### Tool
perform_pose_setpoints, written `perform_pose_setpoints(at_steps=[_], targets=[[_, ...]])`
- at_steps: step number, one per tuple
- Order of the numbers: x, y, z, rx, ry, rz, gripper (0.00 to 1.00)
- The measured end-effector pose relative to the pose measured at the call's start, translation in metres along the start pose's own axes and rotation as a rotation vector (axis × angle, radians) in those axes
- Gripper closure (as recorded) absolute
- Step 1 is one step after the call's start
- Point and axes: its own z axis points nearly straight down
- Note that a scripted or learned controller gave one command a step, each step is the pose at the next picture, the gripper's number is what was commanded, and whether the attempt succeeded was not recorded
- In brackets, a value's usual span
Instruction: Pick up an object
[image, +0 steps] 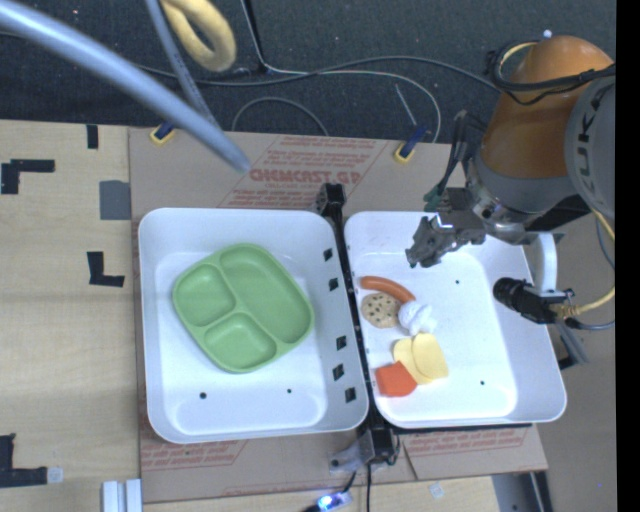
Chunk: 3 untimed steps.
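The tool (432, 243) hangs in the upper part of the right bin (520, 340), right of centre in the frame; its dark fingers are too small and blurred to tell how far apart they stand, and nothing shows between them. Just below and left of it lies a cluster of small play-food pieces along the bin's left side: a sausage (386, 288), a cookie (379, 310) touching it below, a white piece (417, 318) just beside the cookie, a yellow piece (422, 357) and an orange piece (396, 380) lower down. All look light, stiff and smooth, likely to slip or skid if pinched off-centre. The sausage seems the easiest pick, taken across its narrow middle. In the left bin (170, 330) a green plate (242, 306) rests, well apart from the tool.
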Motion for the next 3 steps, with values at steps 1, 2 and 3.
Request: perform_pose_setpoints(at_steps=[1,2,3], targets=[[0.054,-0.018,0.025,0.002,0.0,0.0,1.0],[0.103,-0.036,0.029,0.001,0.0,0.0,1.0],[0.153,-0.05,0.058,0.003,-0.001,0.0,1.0]])
